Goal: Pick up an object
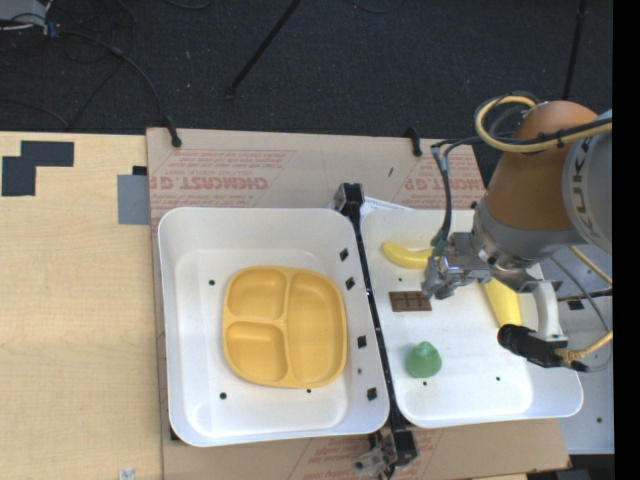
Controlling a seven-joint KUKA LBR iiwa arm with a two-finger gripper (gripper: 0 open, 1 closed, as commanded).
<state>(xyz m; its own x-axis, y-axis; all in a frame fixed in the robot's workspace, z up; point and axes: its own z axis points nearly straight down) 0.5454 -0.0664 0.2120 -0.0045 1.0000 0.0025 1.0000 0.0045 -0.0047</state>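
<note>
Nearest the camera in the right bin (560, 403), a green pear-shaped toy (423, 359) sits apart from the brown chocolate-bar piece (409, 302) and the yellow banana (405, 256). The gripper (440, 280) hangs beside that brown piece; whether it is spread or pinched I cannot tell. The risk: closing on a flat, low piece may slip, or nudge the banana toward the wall. The left bin (190, 268) holds a yellow divided plate (285, 326). Beyond lie cardboard (260, 173), a wooden bench (70, 298) and dark carpet with cables.
</note>
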